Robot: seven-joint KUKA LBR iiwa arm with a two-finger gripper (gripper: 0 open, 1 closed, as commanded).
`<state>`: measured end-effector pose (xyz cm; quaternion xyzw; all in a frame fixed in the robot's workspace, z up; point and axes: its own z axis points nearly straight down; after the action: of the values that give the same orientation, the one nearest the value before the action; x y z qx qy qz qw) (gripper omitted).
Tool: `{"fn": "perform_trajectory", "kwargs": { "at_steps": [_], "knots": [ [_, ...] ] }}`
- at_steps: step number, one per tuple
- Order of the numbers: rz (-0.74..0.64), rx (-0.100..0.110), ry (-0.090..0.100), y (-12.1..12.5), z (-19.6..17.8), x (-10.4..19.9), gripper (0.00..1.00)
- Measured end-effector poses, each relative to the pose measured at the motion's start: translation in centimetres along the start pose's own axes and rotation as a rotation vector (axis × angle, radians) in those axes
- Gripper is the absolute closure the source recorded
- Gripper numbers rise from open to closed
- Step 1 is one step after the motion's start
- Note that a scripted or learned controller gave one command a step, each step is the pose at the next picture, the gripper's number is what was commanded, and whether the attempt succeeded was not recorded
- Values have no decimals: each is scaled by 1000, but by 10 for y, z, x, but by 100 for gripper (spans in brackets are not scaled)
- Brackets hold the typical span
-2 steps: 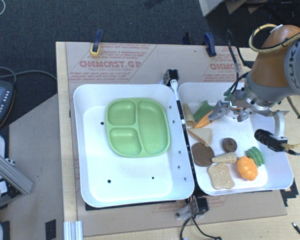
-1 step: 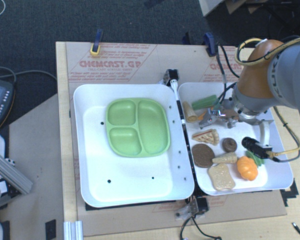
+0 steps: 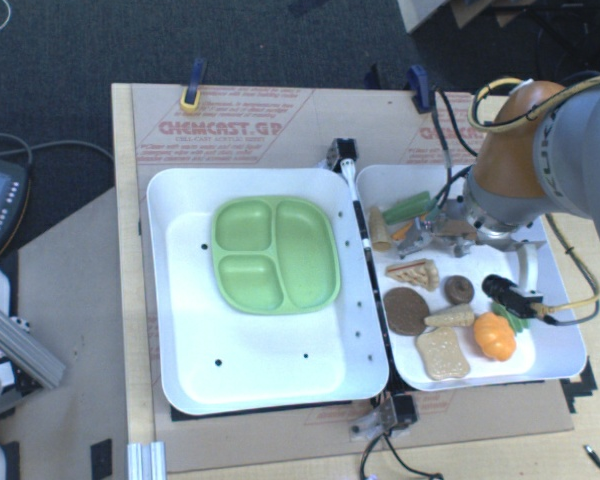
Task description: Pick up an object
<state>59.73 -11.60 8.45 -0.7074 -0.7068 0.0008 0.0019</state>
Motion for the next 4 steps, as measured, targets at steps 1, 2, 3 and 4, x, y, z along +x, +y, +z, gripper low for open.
{"fn": "perform_trajectory", "kwargs": {
  "at_steps": [1, 2, 3, 4],
  "knots": [
    [1, -3, -1, 1, -11, 0, 100],
    [0, -8, -3, -7, -59, 1, 100],
    [-1, -10, -3, 0, -108, -6, 100],
    [-2, -10, -3, 1, -143, -6, 100]
  ]
}}
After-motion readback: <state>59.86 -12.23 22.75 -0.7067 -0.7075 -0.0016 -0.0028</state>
